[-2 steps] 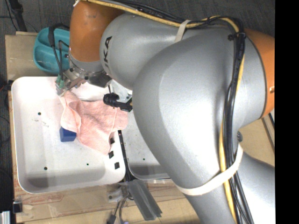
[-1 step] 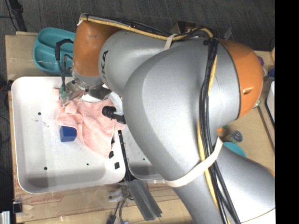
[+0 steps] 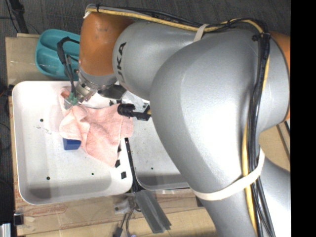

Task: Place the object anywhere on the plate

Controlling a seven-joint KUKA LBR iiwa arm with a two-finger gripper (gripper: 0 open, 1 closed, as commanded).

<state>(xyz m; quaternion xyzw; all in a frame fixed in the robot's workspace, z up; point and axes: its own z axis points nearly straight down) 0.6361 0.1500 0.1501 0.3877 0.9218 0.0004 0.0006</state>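
The arm [image 3: 197, 98] covers most of the right bin [image 3: 158, 174] and the left bin's [image 3: 29, 132] upper right corner. A pink cloth [image 3: 101, 130] and blue block [image 3: 71, 144] crowd the left bin's middle; its left and bottom floor lies open.

Grey arm [image 3: 207, 98] reaches in from the right, orange band leftmost, tool [image 3: 74, 97] pointing down

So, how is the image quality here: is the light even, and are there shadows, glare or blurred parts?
In the camera view the light is soft and fairly even; the white bin shows a gentle shadow along its lower wall, with no strong glare. The pink cloth and blue block look reasonably sharp. The grey arm, close to the lens, looks large and a little soft, with a mild sheen.
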